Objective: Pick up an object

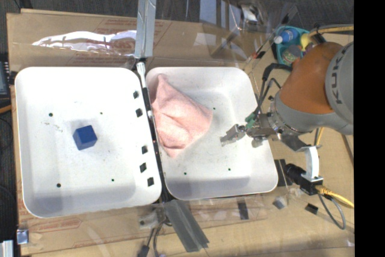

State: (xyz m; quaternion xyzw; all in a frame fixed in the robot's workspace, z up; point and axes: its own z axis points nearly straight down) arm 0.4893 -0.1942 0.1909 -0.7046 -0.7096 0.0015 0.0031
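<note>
Two white bins: a crumpled pink cloth (177,114) lies in the right bin (240,180). Soft, light, it should pinch at a raised fold. The gripper (231,135), beside it, grasps nothing; whether parted, unclear.

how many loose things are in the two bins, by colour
blue: 1, the blue cube in the left bin
pink: 1, the pink cloth in the right bin
total: 2
</note>
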